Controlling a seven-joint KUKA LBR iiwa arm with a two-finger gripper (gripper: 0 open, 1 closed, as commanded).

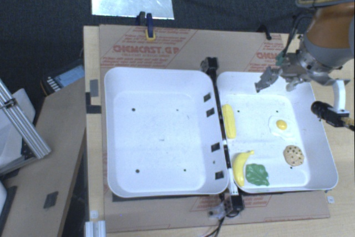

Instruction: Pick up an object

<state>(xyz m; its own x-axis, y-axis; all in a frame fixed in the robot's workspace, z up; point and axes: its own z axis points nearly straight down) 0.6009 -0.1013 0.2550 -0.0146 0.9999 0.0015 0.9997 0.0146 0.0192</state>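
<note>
**Over the right bin, nothing in my fingers**

My gripper [279, 79] hung above the far edge of the right bin [316, 114], reaching in from the right with the orange band of my arm [333, 14] just behind it. My two fingers were spread apart, one pointing toward the bin's back left corner and the other nearer my wrist, and nothing sat between them.

Below me, all the objects lay in the right bin. A yellow corn cob [228, 121] rested lengthwise against the left wall, just beside the divider between the bins. Nearer the front, a banana [240, 165] curved along the same wall, touching a green leafy piece [257, 175] at its right. A fried egg [280, 125] lay toward the middle right of the bin floor, and a cookie [293, 155] sat a little in front of it. My fingers were well apart from all of them; the egg was the nearest.

The left bin [161, 130] lay alongside, on the cardboard-covered bench [161, 47].
</note>
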